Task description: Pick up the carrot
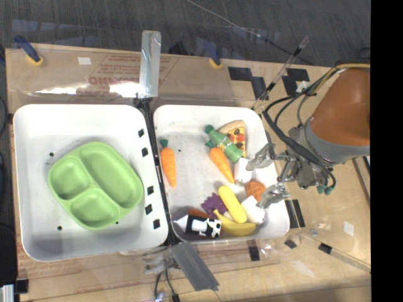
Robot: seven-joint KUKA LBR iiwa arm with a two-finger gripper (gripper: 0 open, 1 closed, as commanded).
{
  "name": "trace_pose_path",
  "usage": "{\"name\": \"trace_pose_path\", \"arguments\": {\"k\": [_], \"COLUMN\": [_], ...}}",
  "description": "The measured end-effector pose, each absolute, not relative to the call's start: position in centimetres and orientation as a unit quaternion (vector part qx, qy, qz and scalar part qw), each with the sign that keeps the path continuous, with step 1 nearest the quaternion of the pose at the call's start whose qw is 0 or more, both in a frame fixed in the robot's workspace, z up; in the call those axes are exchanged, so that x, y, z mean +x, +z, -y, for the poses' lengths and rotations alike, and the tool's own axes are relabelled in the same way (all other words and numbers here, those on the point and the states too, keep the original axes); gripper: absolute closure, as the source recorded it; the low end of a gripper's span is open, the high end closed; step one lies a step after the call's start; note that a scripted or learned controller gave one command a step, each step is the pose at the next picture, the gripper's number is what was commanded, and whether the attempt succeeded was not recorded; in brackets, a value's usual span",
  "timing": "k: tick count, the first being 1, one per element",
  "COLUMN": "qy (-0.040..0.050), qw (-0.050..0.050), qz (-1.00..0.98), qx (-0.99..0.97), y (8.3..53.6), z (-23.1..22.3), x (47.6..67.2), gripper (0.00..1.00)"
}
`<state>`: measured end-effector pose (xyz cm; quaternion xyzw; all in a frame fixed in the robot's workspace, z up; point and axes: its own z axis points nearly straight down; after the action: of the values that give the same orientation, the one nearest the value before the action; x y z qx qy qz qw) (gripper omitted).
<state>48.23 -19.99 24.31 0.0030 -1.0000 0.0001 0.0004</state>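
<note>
Two carrots lie in the right bin. One carrot with a green top rests alone by the bin's left wall. The other carrot lies slanted in the middle, among other toys. My gripper hovers at the bin's right edge, to the right of both carrots. Its fingers are spread open with nothing between them. A small orange-red toy sits just left of the lower finger.
Toy food crowds the right bin: a pizza slice, a green bottle, a banana, a yellow piece, purple grapes and a black-and-white cow. A green divided plate sits in the left bin.
</note>
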Motion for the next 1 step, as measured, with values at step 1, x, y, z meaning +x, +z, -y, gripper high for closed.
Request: {"name": "trace_pose_path", "arguments": {"k": [1], "qy": [0.0042], "qw": [-0.007], "qz": [0.983], "qx": [0.183], "y": [11.28], "z": [20.96], "x": [52.03], "gripper": [0.00]}}
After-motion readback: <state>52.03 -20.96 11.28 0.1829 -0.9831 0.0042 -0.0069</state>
